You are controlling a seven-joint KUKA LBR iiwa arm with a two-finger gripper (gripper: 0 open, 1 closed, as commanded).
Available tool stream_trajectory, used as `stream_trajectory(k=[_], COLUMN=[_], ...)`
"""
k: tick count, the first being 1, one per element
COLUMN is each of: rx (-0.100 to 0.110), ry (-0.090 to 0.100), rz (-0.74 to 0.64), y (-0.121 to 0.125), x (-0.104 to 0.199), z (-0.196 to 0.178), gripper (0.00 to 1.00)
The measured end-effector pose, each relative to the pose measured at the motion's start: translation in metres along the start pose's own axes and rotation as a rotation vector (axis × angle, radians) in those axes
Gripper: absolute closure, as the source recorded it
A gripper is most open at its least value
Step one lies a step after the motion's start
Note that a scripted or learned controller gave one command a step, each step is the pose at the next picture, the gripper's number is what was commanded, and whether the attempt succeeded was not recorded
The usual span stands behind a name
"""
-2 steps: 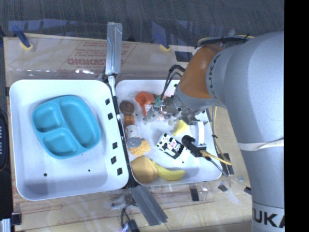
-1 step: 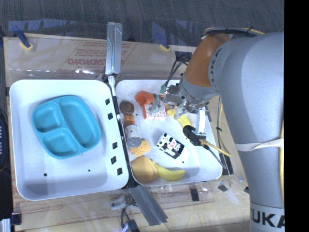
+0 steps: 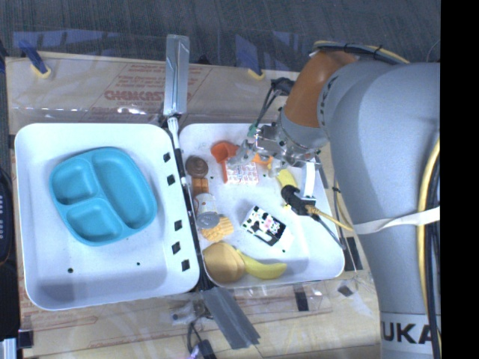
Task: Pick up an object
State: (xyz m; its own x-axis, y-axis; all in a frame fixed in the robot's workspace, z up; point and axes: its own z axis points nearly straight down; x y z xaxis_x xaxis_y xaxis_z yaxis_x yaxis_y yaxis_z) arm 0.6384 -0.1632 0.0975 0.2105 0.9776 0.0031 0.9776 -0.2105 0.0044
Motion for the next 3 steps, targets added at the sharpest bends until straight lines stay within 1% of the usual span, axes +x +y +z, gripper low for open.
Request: stream_trajectory(k=[1, 2, 3], rx=[0.010, 0.013, -0.007], ry=[-0.007, -0.006, -0.002], rz=[-0.178, -0.185, -0.113], y=[0.005, 0.005, -0.017], x=[0.056, 0.058, 0.061], z=[0.005, -0.004, -0.159], gripper=[0.00, 1.00, 1.00])
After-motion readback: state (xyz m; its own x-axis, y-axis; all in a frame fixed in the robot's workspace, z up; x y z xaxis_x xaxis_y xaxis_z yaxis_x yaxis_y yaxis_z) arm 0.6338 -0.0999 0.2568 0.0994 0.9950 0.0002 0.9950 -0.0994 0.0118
